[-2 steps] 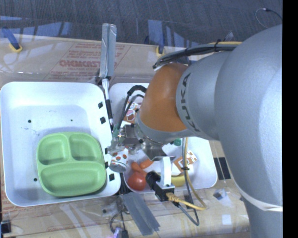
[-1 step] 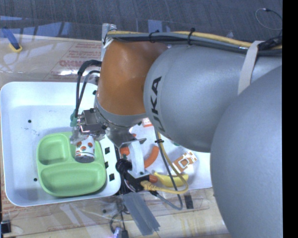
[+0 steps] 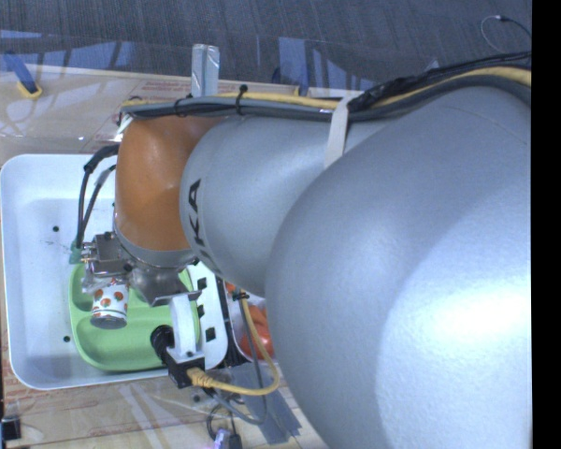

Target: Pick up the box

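Across the right and centre, reaching in from the right: grey arm (image 3: 402, 251), cables tied along its top edge. Under it, at left: white bin (image 3: 28, 251), its right part covered by the arm. At the arm's left end: orange band (image 3: 150, 190) above the wrist. Lying in the bin's near part, partly under the wrist: green dish-like thing (image 3: 122, 340). Low over that green thing: claw (image 3: 107, 274); cannot tell whether apart or together. Just below the claw, against the green: small white cup (image 3: 109, 307) with orange dots. Cannot tell where the box lies.
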`<state>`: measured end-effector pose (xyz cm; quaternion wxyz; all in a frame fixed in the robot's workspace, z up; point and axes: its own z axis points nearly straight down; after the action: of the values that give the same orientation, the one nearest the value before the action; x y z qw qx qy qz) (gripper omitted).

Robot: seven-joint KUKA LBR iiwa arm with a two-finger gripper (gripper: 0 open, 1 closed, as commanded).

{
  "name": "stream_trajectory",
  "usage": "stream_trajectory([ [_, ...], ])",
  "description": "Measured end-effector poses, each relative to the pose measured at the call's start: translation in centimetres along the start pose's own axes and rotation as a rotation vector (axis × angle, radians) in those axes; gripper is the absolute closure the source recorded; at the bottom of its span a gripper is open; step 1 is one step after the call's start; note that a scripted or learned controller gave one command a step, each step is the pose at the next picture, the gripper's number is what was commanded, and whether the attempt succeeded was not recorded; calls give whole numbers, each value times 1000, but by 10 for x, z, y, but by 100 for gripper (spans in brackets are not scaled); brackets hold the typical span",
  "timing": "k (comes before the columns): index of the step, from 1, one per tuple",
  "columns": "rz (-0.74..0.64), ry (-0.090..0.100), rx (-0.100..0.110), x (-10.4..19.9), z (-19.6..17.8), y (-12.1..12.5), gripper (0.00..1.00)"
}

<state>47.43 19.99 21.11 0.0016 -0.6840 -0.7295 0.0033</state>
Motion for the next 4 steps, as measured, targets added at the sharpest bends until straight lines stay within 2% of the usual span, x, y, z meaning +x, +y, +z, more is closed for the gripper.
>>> stream_trajectory([
  [1, -22, 1, -4, 5, -82, 58, 100],
  [2, 28, 6, -16, -5, 101, 73, 100],
  [3, 77, 2, -6, -44, -1, 144, 100],
  [4, 75, 2, -4, -43, 0, 143, 0],
])
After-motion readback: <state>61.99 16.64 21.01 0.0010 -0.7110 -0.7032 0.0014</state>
